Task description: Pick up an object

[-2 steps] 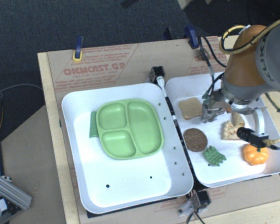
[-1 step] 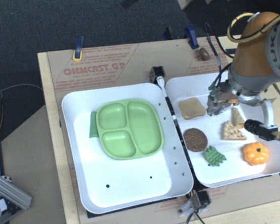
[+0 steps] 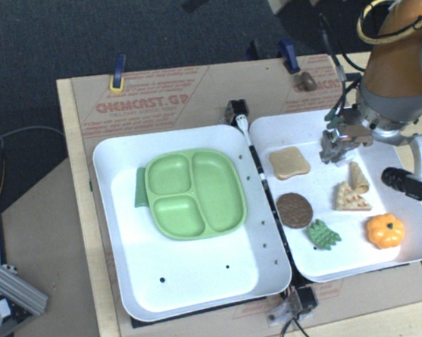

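My gripper (image 3: pixel 334 149) hangs over the back part of the right bin (image 3: pixel 419 249), between the tan toast slice (image 3: pixel 289 162) on its left and the pale pizza wedge (image 3: pixel 352 191) just in front of it. Nothing shows between its fingers. Further forward in the same bin lie a brown round cookie (image 3: pixel 295 210), a green leafy toy (image 3: pixel 324 235) and an orange pumpkin (image 3: pixel 385 230).
The left bin (image 3: pixel 134 288) holds a green divided plate (image 3: pixel 195 192) lying on a darker green piece. A black divider runs between the bins. The arm's body (image 3: pixel 397 65) looms over the right bin's back right corner, with a black cable fitting (image 3: pixel 407 182) at the right rim.
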Motion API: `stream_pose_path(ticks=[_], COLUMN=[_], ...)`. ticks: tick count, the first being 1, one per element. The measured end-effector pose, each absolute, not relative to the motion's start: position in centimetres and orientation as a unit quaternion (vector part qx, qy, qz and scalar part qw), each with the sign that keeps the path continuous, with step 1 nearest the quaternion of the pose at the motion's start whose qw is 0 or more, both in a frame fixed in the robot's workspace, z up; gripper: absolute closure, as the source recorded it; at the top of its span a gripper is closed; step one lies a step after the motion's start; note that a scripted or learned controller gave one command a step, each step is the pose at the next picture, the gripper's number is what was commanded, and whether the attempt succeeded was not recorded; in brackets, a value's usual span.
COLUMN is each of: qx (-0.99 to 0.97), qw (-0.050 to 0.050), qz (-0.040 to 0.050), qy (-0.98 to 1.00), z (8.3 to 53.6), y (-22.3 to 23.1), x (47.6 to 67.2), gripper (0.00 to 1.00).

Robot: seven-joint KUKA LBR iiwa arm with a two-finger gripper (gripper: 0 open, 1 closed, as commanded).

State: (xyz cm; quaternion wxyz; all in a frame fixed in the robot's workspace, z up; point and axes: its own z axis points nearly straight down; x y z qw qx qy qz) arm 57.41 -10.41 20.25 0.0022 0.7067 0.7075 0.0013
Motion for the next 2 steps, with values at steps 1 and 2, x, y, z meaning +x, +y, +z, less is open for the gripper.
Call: stream_pose_path(ticks=[1,2], qx=[0.707,0.705], qw=[0.002,-0.002], qz=[0.0014,0.0000], qy=[0.707,0.709], z=[22.6,23.5], y=[-10.4,-4.8], x=[57.5,55.6], gripper=[1.00,1.00])
